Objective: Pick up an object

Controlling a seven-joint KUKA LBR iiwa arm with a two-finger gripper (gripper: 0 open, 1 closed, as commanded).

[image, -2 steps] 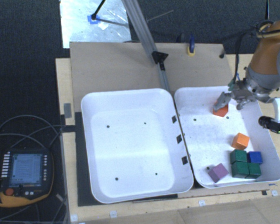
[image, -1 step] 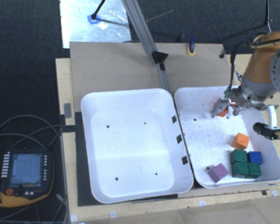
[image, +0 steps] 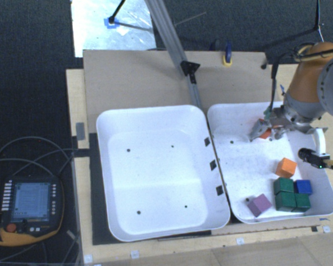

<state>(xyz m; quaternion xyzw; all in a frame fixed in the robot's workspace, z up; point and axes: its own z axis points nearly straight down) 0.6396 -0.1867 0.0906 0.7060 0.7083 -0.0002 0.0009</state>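
Several small blocks are lying in the right bin [image: 233, 115], and any of them can be taken as the task's object. An orange block [image: 286, 166] is resting alone near the middle of the right side. Just below it, a green block [image: 284, 194] and a blue block [image: 303, 187] are pressed together in the near right corner. A purple block [image: 260, 204] is lying apart from them, near the front wall. The left bin [image: 107, 123] is standing just beside.

The gripper [image: 262, 131] is being held in the far part of the right bin, well apart from all of these blocks. Something orange-red is being seen at its tips, but it is too small to be named. Whether the gripper is spread or pressed together cannot be told from this view, so no grasp can be claimed.

Some risks can be judged from here. If the green and blue blocks are being aimed at, two may be pinched at once, or one pushed against the wall. The orange block, being turned at an angle, may be slipping away if it is touched at a corner.
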